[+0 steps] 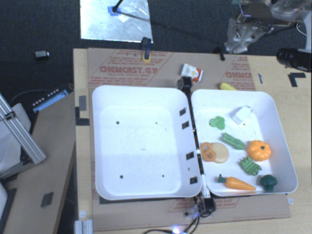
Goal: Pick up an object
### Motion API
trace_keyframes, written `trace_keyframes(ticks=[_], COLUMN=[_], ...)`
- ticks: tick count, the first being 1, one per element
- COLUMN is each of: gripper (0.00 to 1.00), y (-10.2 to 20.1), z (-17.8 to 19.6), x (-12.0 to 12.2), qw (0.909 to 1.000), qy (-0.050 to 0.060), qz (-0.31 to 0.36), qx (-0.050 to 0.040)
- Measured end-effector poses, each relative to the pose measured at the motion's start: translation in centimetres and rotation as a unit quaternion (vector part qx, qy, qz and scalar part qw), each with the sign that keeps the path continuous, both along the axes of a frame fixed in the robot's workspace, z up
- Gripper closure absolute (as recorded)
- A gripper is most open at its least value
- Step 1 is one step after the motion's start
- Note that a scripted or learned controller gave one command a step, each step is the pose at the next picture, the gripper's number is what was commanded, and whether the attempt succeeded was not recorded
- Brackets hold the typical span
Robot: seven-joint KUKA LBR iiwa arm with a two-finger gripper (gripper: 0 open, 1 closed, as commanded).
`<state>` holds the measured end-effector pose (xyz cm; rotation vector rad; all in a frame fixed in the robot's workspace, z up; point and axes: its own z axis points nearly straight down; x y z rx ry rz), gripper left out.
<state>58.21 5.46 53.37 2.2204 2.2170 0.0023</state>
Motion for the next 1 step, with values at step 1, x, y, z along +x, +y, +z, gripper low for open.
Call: trace_keyframes(ticks=[1], gripper=[1.00], y=[-0.16], z=[-2.53], x=[-6.63], qw=[1.0000], qy=[0.003], qz=[0.003], qx=[0.0014])
